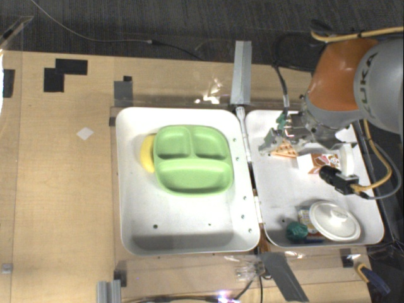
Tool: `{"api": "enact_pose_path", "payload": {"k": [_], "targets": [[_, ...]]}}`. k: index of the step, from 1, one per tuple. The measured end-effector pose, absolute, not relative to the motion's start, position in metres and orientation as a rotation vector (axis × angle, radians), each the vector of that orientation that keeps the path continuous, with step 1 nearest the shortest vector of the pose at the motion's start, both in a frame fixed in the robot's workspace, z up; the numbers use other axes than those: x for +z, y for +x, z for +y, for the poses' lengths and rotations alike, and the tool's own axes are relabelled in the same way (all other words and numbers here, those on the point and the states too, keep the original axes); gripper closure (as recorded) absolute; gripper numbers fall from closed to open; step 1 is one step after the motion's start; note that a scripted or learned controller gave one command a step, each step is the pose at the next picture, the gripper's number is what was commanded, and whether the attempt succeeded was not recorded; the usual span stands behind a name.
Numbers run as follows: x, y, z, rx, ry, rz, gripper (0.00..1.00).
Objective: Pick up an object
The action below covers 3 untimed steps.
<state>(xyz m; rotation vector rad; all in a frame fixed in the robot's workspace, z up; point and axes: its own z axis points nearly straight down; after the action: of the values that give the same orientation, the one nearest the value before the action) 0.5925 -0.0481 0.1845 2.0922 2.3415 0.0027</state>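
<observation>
Over the right bin (pixel 271 226), toward its far end, the gripper (pixel 283 137) hangs low from the grey arm's orange-banded wrist, just above a small orange-and-white wedge-shaped piece (pixel 287 151) lying on the bin floor. Whether the tool is released or clenched cannot be told at this angle, and nothing is clearly seen grasped in it, so the pick-up looks not yet done. Just right of the wedge lies a red-and-white item (pixel 319 161) too small to name, and at the near end of the same bin sit a round silver lid (pixel 334 221) and, beside it on the left, a dark green object (pixel 297 232). The left bin (pixel 136 188) holds a green compartment tray (pixel 192 158) with a yellow object (pixel 147 153) partly tucked under its left edge. Judging by position, the wedge is the likeliest target; what remains is to close on it securely and lift it clear of the bin.
</observation>
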Motion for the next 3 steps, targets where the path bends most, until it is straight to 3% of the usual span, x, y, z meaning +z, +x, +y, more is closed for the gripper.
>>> {"api": "enact_pose_path", "payload": {"k": [1, 2, 3], "targets": [[0.262, 0.651, -0.061, 0.007, 1.913, 2.484, 0.00], [0.153, 0.626, -0.099, 0.002, 1.876, 2.517, 0.00], [0.087, 0.640, -0.107, 0.007, 1.744, 2.604, 0.00]]}}
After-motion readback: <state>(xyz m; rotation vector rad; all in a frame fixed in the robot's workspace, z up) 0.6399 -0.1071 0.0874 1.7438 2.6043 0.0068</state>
